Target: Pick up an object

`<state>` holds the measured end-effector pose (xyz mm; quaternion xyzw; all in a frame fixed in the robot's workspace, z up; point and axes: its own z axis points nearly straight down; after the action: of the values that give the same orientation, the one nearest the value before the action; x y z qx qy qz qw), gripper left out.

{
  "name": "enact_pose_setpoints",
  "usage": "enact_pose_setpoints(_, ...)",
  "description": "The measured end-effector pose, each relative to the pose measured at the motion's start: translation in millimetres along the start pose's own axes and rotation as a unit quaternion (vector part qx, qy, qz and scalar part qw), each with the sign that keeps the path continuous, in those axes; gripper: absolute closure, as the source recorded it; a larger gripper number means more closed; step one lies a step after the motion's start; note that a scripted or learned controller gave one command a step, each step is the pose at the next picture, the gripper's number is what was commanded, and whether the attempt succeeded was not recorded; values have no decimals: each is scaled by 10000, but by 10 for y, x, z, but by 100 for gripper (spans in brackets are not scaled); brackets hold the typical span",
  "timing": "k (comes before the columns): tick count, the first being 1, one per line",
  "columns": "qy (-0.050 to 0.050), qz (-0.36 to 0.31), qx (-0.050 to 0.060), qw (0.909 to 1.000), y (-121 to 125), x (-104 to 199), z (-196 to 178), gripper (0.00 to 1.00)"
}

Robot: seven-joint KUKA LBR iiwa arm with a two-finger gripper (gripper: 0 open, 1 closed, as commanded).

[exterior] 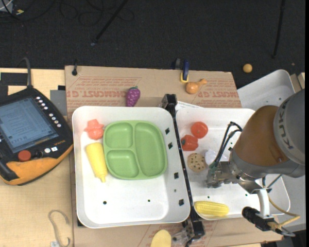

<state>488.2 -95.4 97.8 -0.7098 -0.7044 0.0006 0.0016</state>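
while lowered, gripper hovers beside cookie.

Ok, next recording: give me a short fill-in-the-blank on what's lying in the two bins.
1. The green divided plate lies in the ____ bin.
2. The yellow bottle lies directly ____ of that plate.
3. The corn cob lies in the ____ bin.
4. The cookie lies just below a ____ piece.

Missing words: left; left; right; red

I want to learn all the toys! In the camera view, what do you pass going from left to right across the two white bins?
Yellow squeeze bottle → green divided plate → round cookie → yellow corn cob → the robot's gripper.
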Motion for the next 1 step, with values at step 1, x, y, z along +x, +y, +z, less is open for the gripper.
enact_pose_setpoints(1,-6,-8,-15,10000,-67,-26,-441,100)
